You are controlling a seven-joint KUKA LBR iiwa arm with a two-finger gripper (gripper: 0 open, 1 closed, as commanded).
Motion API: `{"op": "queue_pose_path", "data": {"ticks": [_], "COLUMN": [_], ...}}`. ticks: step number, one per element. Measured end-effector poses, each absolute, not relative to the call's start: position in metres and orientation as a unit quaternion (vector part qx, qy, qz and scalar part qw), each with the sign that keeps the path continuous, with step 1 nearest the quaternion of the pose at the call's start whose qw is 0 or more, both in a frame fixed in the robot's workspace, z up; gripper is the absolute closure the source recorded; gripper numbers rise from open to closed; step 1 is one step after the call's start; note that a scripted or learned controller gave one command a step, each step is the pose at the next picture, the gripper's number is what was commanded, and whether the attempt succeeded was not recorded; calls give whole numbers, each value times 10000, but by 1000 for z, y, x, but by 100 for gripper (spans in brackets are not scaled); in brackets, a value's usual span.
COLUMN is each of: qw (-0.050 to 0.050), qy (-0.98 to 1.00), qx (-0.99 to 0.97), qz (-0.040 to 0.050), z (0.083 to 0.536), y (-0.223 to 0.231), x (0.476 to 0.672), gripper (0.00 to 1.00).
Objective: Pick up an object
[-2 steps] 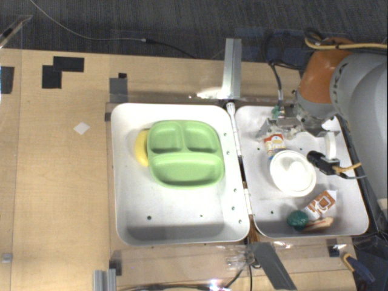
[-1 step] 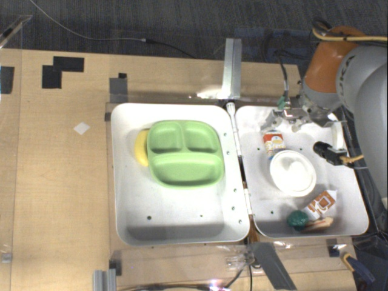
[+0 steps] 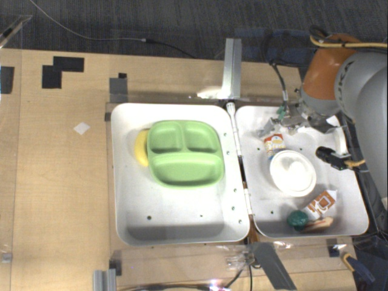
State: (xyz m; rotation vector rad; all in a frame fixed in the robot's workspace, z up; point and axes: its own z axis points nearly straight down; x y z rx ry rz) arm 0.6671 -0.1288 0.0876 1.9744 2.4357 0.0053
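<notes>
In the right bin lie a white bowl, a small white and red carton just above it, an orange and white packet, and a green round thing beside a tan stick-like piece. The left bin holds a green divided plate with a yellow thing poking out from under its left edge. My gripper hangs low over the far end of the right bin, just above and right of the carton. Nothing shows between its tips.
The grey arm with its orange band comes in from the upper right over the right bin's far corner. A metal post stands behind the wall that the bins share. Wooden bench lies to the left.
</notes>
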Motion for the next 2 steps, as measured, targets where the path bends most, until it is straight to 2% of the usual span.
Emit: {"op": "queue_pose_path", "data": {"ticks": [1, 2], "qw": [26, 75], "qy": [7947, 7945], "qx": [6070, 6073], "qz": [19, 43], "z": [87, 101], "y": [-90, -91], "x": [637, 640], "gripper": [0, 100]}}
